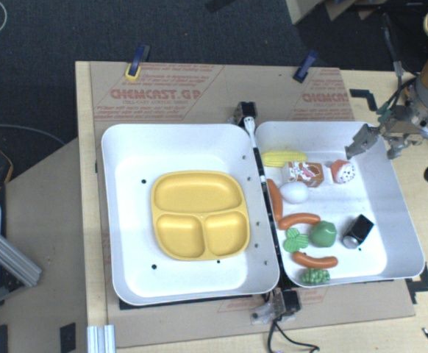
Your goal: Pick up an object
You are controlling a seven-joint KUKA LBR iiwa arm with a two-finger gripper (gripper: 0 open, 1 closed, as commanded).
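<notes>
White right bin (398,219) crowded with small toy foods, presumably as pick stock; gripper (379,140) poised over far edge, fingers spread, pinching nothing, strawberry (342,172) nearest.

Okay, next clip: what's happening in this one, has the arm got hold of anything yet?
Not yet. The gripper hangs over the far right part of the right bin, its fingers spread with nothing between them. The toy food lies loose in that bin: a corn cob, a white egg, sausages, a green pepper and a small black block. The nearest piece is a red-and-white item. The left bin holds a yellow divided tray.
</notes>
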